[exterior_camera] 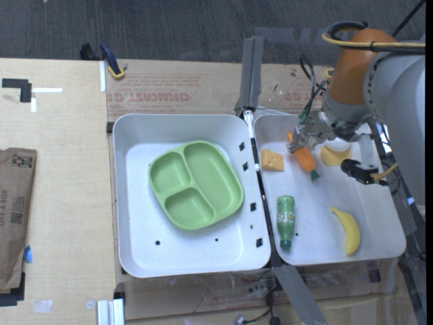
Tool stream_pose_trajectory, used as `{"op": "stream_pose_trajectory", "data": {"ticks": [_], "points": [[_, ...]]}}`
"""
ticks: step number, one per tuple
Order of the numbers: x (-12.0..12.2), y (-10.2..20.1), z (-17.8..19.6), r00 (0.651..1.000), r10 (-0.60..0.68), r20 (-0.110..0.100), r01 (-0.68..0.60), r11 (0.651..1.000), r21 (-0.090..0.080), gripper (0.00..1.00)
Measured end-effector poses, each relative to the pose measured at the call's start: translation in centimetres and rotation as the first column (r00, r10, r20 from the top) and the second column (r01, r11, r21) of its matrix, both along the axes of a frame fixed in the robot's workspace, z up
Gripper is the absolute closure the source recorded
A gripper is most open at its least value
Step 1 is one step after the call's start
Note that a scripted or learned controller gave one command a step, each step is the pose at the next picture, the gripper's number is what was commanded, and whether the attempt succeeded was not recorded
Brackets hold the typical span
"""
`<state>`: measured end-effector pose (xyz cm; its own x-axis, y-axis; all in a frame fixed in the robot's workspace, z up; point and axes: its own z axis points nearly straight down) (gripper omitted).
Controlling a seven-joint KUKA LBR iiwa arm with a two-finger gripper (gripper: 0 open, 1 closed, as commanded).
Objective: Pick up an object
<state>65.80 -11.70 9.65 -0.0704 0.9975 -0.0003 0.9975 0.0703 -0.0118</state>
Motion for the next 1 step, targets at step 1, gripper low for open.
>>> {"op": "stream_pose_trajectory", "data": {"ticks": [1], "points": [[0.09,1.77,6.75,1.0,0.026,0.007,-0.026,1.0,0.0,1.0]]}}
